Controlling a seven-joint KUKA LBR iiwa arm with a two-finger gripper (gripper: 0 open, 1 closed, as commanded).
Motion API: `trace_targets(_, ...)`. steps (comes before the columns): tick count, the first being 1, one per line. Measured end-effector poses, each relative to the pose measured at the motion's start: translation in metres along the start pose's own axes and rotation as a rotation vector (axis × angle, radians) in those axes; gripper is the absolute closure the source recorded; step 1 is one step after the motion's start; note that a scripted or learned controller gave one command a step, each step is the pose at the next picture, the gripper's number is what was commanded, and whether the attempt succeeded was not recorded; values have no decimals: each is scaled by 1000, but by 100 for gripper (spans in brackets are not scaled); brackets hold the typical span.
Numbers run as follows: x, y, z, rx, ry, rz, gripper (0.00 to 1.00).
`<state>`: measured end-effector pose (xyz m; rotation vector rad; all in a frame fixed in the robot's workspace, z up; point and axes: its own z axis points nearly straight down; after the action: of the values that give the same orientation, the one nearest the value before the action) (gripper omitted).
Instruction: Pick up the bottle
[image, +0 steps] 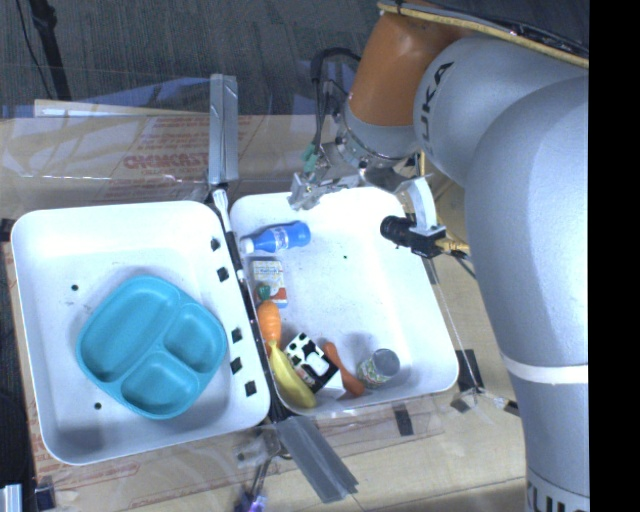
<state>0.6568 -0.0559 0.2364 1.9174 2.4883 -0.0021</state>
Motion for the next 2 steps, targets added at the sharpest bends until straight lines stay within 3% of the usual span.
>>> trace_targets(1,1,1,-10,1,-1,-6,100)
trace_targets(2,1,1,-10,1,-1,-7,0)
